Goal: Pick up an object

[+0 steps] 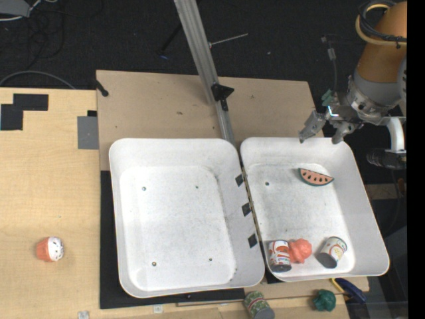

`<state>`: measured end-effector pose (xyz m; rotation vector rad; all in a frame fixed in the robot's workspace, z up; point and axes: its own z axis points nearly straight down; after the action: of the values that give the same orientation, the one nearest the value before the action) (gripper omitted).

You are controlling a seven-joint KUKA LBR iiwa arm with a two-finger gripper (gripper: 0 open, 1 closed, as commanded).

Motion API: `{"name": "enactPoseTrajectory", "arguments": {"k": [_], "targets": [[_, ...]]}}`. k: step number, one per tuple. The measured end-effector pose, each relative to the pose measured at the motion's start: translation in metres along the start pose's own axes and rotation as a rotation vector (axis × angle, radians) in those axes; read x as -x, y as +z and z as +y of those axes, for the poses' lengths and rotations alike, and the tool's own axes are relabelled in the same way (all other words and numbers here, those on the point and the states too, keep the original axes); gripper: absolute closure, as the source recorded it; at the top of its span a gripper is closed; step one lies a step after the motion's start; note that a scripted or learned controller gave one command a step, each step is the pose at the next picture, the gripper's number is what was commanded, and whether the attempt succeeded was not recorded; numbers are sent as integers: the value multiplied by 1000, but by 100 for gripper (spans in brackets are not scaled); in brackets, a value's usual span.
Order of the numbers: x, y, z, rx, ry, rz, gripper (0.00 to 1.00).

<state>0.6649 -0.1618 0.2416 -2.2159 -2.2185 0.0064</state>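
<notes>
The gripper (323, 133) hangs above the far edge of the right bin (362, 198), its two fingers spread apart with nothing between them; one finger points down toward the bin's back rim and the other sits just to its right. Below it, well apart, a watermelon slice (315, 177) lies flat in the far half of that bin. Along the bin's near wall three things are grouped: a small can (279, 254) with a red and white label, a pink lump (301, 250) touching the can's right side, and a second can (331, 251) lying tilted near the right corner. The left bin (126, 178) sits just beside the right one, their rims meeting in the middle. On the worktop (40, 178) to the left rests a small orange and white ball (50, 249). At the near edge, in front of the right bin, sit a dark can (256, 304) and a green toy (325, 300).
</notes>
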Motion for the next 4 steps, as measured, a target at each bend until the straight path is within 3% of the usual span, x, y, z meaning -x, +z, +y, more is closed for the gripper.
{"name": "enactPoseTrajectory", "arguments": {"k": [1, 3, 4], "targets": [[0, -3, 1, 4, -3, -2, 0], [-3, 85, 7, 1, -5, -1, 0], [-9, 143, -3, -1, -3, 1, 0]]}}
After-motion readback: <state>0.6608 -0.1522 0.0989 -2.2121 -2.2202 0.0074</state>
